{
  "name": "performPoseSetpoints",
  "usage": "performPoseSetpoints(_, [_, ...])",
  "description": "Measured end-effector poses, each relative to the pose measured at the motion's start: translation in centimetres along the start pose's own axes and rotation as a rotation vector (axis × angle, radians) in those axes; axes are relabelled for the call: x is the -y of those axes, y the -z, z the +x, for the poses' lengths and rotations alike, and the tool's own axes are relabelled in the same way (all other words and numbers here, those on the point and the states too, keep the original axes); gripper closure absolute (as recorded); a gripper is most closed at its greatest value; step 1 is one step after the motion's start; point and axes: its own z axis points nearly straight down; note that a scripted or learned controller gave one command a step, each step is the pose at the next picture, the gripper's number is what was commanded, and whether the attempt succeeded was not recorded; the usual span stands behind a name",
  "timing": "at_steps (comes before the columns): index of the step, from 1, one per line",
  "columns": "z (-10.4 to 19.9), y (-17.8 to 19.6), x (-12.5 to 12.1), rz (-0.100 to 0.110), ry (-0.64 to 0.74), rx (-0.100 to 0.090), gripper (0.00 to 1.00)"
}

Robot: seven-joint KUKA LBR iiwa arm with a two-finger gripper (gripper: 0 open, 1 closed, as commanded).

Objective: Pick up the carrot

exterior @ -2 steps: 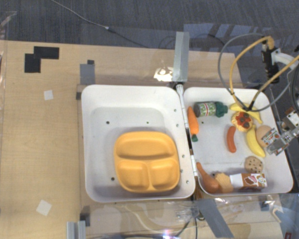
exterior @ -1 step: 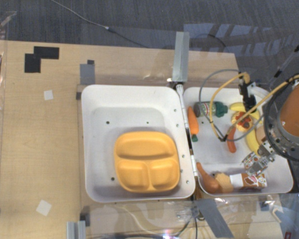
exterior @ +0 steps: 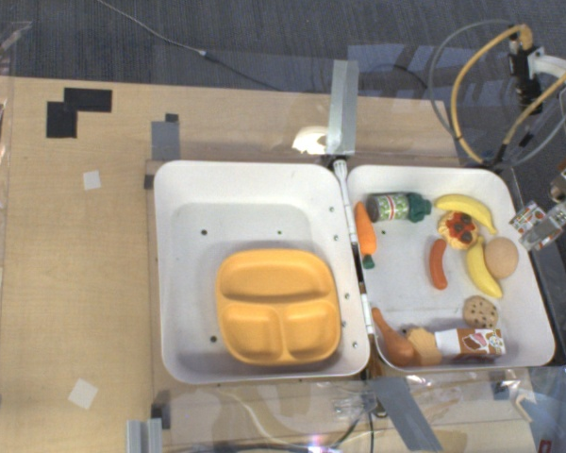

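The claw point(exterior: 538, 223) hangs at the right rim of the right bin point(exterior: 406, 295). Just left of it lies the egg point(exterior: 500, 256), farther left the sausage point(exterior: 438, 263), then the carrot point(exterior: 363, 237) against the bin's left wall. Farthest from the claw, the left bin point(exterior: 179, 253) holds a divided tray point(exterior: 278, 305).

Even, bright overhead lighting. Soft shadows inside left bin point(exterior: 170, 253) toward 9 o'clock. Small glare patch on bench point(exterior: 310, 141) at 12 o'clock. Focus slightly soft throughout.
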Motion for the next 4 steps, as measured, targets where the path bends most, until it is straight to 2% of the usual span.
performPoseSetpoints(1, [-4.8,-14.1,-4.6,-0.01,0.268,0.021,1.0])
performPoseSetpoints(2, [1.2,-0.9,0.8,0.0,0.267,0.0,1.0])
performPoseSetpoints(3, [-3.3,-9.2,-3.0,-0.006,0.439,0.018,1.0])
performPoseSetpoints(4, [0.5,0.8,-3.1,0.0,0.735,0.006,1.0])
